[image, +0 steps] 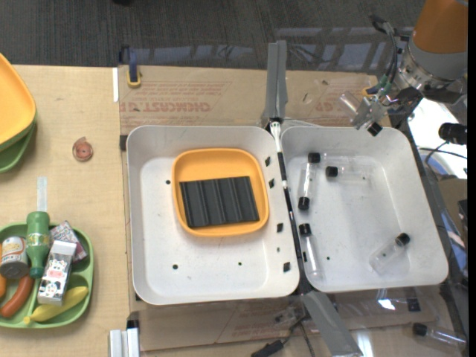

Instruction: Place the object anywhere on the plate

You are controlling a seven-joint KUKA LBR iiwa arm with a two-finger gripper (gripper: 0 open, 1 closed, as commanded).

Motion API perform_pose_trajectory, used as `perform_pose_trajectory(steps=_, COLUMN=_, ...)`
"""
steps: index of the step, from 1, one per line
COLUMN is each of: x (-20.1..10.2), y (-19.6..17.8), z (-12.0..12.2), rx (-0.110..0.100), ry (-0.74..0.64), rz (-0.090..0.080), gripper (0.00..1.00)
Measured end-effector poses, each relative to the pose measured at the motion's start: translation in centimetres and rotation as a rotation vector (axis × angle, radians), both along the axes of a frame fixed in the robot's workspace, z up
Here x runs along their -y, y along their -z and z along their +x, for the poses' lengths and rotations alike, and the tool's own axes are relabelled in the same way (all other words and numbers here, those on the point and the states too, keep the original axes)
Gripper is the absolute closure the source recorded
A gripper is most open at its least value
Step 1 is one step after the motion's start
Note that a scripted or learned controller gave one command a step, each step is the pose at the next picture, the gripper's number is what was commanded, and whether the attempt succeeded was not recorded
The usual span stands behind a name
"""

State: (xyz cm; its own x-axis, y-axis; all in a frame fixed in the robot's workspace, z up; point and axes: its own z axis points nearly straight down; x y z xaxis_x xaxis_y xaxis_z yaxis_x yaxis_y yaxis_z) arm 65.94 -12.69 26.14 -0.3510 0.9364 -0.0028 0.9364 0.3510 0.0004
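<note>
Above right bin's far corner, pincer.

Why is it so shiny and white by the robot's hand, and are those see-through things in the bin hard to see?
In the camera view, bright glare washes out the bench just right of the gripper; the clear tubes in the right bin nearly vanish against its white floor, with mainly their black caps showing; the yellow plate and dark object in the left bin look evenly lit and sharp.
</note>
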Motion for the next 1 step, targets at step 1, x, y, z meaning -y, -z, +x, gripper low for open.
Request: perform_pose_trajectory(steps=1, x=0.97, y=-1.91, z=-0.01, rx=0.0, ry=-0.092, rz=0.0, gripper=1.0)
